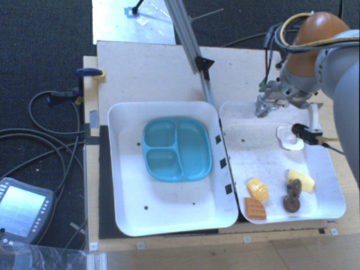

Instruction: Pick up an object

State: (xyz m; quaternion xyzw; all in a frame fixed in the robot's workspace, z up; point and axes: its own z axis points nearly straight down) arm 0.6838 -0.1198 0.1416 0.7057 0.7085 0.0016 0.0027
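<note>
My gripper (262,110) hangs over the far left corner of the right bin (264,151), with nothing seen between its fingers. Several small food pieces lie in that bin. A white fried egg (289,139) rests near the bin's right wall. A yellow corn piece (257,189) and an orange waffle (255,208) lie at the front. A yellow block (301,179) and a brown pretzel-shaped piece (292,196) sit at the front right. All of them are well apart from the gripper.
A teal divided plate (176,149) sits in the left bin (126,196). A slanted metal pole (185,32) crosses the bench behind the bins. Cables and a teach pendant (19,210) lie at the left on the floor.
</note>
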